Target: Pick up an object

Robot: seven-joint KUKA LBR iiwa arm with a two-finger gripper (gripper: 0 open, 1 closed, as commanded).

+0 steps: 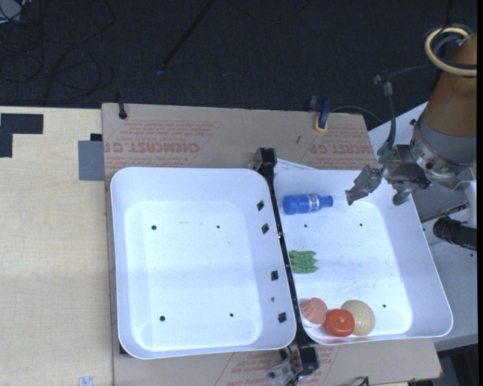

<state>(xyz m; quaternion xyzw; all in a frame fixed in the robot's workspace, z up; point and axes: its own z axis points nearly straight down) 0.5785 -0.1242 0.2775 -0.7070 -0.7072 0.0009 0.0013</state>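
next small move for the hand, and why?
Probably shift the hand toward the blue bottle and lower over it. The hand hangs at the far edge of the right bin holding nothing, and the bottle lies on its side just beside it, apart from the green item and the cluster in the near corner, so it looks like the closest, least crowded pick.

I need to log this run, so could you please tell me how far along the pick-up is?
Nothing looks picked yet. The blue bottle, green toy, red ball and the two pale pieces beside it all lie in the right bin. In hand: the gripper hangs open above the bin's far edge, with nothing between its fingers. Left: lowering onto one thing, closing, lifting.
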